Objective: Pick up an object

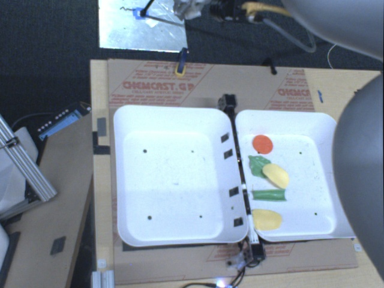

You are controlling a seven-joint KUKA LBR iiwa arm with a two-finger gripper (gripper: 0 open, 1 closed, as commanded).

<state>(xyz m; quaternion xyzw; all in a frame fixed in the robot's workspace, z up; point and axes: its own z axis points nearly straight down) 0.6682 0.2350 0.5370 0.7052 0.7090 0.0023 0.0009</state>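
The right bin (pixel 312 131) holds several small toy foods along its left side. An orange-red round piece (pixel 262 143) lies farthest back, with a green leafy piece (pixel 257 164) just in front of it. A yellow oval piece (pixel 276 175) touches the leafy one, and a green pod (pixel 268 194) lies nearer still. Another yellow piece (pixel 266 219) rests near the bin's front left corner. My gripper (pixel 191 2) hangs high at the top edge of the view, well behind both bins and far from every object, and it looks blurred.
The left bin (pixel 174 176) sits beside the right one, with black clips along the shared divider (pixel 237 173). The grey arm (pixel 360 161) covers the right bin's right edge. A metal plate (pixel 142 23) lies behind the bench.
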